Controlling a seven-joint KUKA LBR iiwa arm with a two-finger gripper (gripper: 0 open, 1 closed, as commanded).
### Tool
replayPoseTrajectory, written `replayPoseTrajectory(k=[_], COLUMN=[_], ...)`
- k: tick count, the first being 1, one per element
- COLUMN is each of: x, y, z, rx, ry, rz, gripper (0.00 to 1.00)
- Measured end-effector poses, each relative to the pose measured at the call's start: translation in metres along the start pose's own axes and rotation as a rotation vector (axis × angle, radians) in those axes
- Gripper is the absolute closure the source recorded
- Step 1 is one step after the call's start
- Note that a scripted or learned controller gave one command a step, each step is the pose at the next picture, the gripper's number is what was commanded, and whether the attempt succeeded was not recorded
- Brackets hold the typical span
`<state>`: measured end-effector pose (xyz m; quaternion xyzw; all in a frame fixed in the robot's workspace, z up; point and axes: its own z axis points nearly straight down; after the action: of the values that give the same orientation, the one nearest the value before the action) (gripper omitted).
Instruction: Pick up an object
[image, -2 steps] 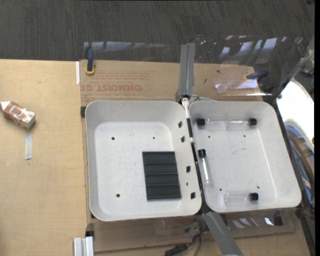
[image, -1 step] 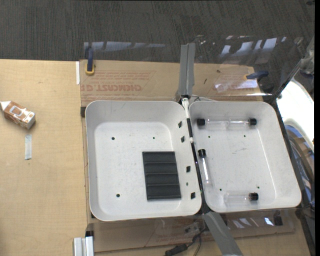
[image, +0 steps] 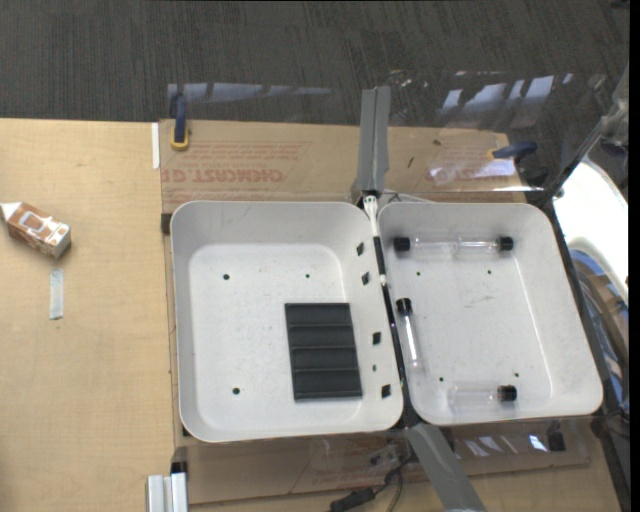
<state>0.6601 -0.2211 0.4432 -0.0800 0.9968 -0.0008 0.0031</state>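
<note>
1. As far as the view lets me judge, nothing of the task is done: every object lies flat in a bin and nothing is lifted. The whole pick is left, meaning the reach in, the closing on one object and the lift. I cannot tell the state of the claw.

2. Nearest, in the right bin (image: 575, 330), one clear tube with a black cap (image: 480, 396) lies along the near wall.

3. In the left bin (image: 185, 330), one black ribbed block (image: 322, 350) lies flat, nearer the front wall than the back and toward the divider. It looks like the easiest thing to pick, being dark, broad and apart from the walls.

4. A second clear tube (image: 408, 335) lies lengthwise against the right bin's left wall, black cap at its far end.

5. A third clear tube (image: 452, 244), black caps at both ends, lies crosswise near the far wall of the right bin.

6. Count: two white bins, three clear tubes, one black block.

7. Off to the left on the table (image: 80, 400), well apart from the bins, one small orange-and-white carton (image: 38, 230) and one pale strip (image: 56, 296).

8. Farthest, one flattened cardboard sheet (image: 260, 165) lies behind the bins.
</note>
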Motion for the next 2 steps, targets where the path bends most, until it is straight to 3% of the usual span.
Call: replayPoseTrajectory(k=[2], x=[0.0001], y=[0.0000], z=[-0.0004], rx=[-0.001], ry=[-0.001], rz=[-0.208], gripper=[1.00])
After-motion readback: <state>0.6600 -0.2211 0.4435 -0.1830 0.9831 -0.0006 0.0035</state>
